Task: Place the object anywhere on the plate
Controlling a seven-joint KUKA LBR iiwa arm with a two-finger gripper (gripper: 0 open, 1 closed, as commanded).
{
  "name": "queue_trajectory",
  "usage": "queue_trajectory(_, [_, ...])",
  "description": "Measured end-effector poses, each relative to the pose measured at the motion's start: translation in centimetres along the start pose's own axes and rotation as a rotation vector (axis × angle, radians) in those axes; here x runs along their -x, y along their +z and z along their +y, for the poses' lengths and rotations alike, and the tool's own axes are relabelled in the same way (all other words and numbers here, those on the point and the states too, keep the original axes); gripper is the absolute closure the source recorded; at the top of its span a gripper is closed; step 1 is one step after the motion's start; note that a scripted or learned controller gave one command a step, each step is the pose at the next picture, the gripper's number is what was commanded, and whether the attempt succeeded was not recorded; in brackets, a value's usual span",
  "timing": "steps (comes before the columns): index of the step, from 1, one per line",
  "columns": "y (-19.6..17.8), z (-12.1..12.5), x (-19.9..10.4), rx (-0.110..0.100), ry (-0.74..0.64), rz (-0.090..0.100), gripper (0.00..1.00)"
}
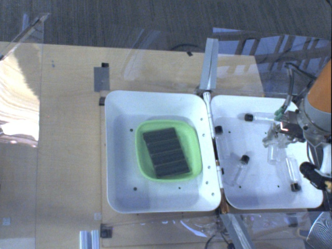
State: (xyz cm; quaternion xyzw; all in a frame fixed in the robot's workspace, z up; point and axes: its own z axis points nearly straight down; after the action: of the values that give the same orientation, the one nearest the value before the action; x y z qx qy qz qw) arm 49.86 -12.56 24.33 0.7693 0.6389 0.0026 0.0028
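No readable text, labels, brands, numbers or signs anywhere. Green plate [168, 150], the dark ridged block [166, 152] on it, both white bins [116, 154] and the table [62, 154] carry no legible markings.

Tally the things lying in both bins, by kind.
Green plate: 1
Dark ribbed block: 1
Clear vials with black caps: 3 plain to see; any more beside the arm cannot be told
Total: 5
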Motion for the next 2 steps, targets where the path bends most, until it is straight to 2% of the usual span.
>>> queue_trajectory(1, [5.9, -2.3, -6.6, -0.003, -0.111, 0.001, 1.0])
queue_trajectory(2, [4.5, 2.3, -15.7, -0.002, -0.141, 0.002, 1.0])
